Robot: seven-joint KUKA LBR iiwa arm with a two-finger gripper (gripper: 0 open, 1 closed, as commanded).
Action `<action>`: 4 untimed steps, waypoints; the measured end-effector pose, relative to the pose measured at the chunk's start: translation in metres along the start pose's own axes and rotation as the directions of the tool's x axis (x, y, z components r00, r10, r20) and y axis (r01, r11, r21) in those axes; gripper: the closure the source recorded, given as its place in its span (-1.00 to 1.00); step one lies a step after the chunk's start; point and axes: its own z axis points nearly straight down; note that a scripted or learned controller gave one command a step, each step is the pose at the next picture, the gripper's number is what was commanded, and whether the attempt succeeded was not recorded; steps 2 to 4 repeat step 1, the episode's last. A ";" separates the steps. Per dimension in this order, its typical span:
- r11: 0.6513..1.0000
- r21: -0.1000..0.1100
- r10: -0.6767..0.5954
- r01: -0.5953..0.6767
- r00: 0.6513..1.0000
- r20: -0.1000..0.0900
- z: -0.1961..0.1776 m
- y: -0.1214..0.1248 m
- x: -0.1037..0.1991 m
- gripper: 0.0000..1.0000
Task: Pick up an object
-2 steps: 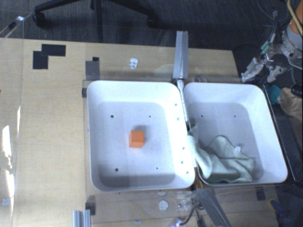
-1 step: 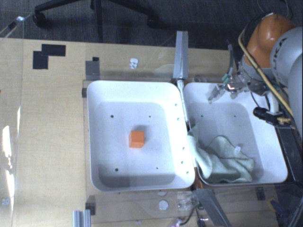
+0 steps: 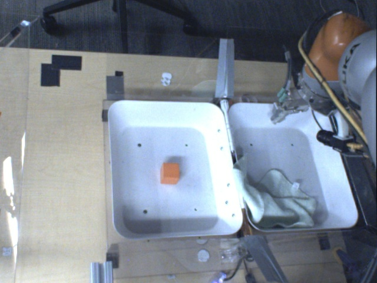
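The pale wood worktop (image 3: 65,175) carries two white bins. The left bin (image 3: 126,217) holds a small orange cube (image 3: 170,173) near its middle, lying alone. The right bin (image 3: 330,211) holds a crumpled greenish cloth (image 3: 277,202), draped against the near-left corner. The cloth looks soft and light, best pinched at a raised fold; the cube looks stiff and light, taken across opposite flat faces. The gripper (image 3: 287,106) hangs over the right bin's far edge, touching nothing; whether it is released or clenched I cannot tell.
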 end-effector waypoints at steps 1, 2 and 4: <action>1.000 0.003 0.014 -0.014 1.000 -0.001 -0.108 -0.029 0.065 1.00; 1.000 0.003 0.014 -0.014 1.000 -0.001 -0.108 -0.029 0.065 1.00; 1.000 0.003 0.014 -0.014 1.000 -0.001 -0.108 -0.029 0.065 1.00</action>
